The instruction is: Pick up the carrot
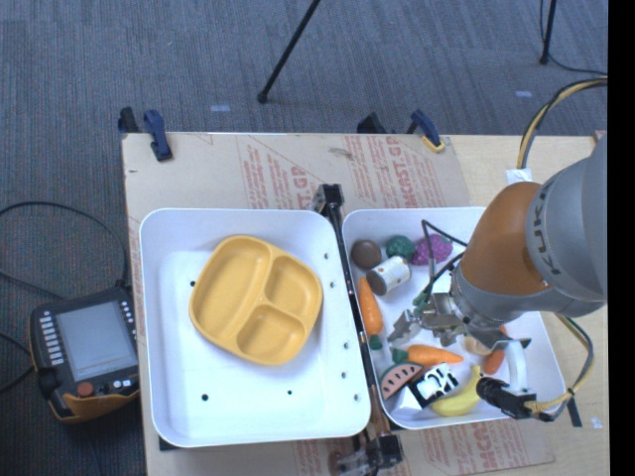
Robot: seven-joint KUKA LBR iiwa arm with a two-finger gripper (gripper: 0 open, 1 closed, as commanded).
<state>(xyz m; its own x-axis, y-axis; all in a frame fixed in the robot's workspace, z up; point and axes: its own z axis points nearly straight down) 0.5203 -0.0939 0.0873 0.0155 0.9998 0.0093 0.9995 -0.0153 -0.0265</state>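
A yellow three-compartment plastic plate was seen lying in the left white shallow bin. In the right white bin, an orange toy carrot was placed against the left wall, and a second orange toy carrot was found lower, at centre-right of the frame. The metal two-finger gripper was positioned just above that second carrot; whether its jaws were apart or together could not be told. A yellow toy banana was set near the bin's lower edge.

arm – cut by right edge | right bin – far side hidden under arm
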